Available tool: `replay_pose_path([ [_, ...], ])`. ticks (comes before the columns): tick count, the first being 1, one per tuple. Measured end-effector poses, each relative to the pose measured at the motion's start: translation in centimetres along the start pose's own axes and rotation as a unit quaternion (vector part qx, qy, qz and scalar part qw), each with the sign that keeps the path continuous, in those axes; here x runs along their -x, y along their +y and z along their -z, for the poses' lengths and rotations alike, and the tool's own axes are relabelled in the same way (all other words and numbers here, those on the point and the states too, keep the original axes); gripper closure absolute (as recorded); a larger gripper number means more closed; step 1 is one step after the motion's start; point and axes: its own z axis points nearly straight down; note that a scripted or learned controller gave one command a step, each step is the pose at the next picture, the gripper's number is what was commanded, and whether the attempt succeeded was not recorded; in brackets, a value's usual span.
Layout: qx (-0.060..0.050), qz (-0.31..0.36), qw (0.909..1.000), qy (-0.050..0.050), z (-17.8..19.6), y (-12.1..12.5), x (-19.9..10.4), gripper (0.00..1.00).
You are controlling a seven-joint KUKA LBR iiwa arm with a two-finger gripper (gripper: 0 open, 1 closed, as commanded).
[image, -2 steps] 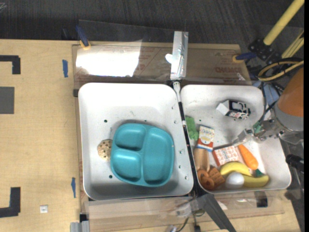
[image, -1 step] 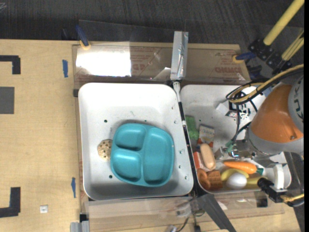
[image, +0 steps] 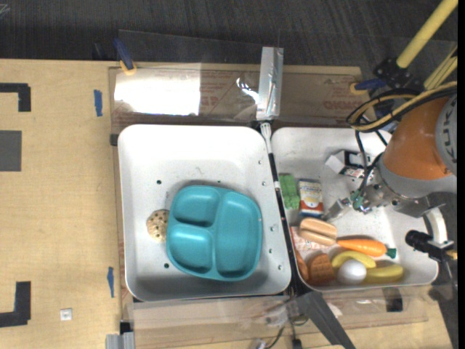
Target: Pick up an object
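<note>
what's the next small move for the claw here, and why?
Probably a short move toward the bottom of the view, then descend. The claw sits over bare floor in the right bin, nothing visibly between its fingers. The toy food is clustered just below it: hot dog, carrot, banana, white egg. The carrot looks nearest and least crowded.

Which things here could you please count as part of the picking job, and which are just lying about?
Job: hand; hot dog; carrot; banana; egg; green packet.

Lying about: teal plate; cookie.
</note>
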Motion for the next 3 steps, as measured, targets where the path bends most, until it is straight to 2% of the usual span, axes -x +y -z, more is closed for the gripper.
replay_pose_path([
  [1, 0.000, 0.027, 0.9996, 0.001, -0.1, 5.7, -1.1, 0.00],
  [2, 0.004, 0.028, 0.9996, -0.002, 1.2, 5.9, -0.9, 1.00],
  [3, 0.003, 0.028, 0.9996, -0.002, 1.1, 5.9, -1.0, 0.00],
])
